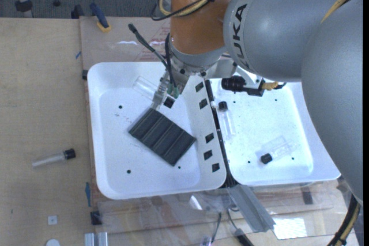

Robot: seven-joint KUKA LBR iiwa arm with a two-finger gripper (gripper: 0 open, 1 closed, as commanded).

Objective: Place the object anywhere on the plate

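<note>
A dark grey ridged plate (161, 136) lies flat in the left bin (109, 181), turned at an angle. Just above its upper corner my gripper (163, 94) hangs from the orange wrist, shut on a clear tube (144, 86) with a black cap (168, 102). The tube's clear end sticks out to the left of the fingers and the capped end points toward the plate. The tube is above the bin floor, beside the plate's top edge and not over its middle.
The right bin (300, 124) holds two more clear capped tubes, one near the divider (223, 118) and one at the lower middle (275, 151). Another tube (52, 158) lies on the bench left of the bins. The big grey arm covers the upper right.
</note>
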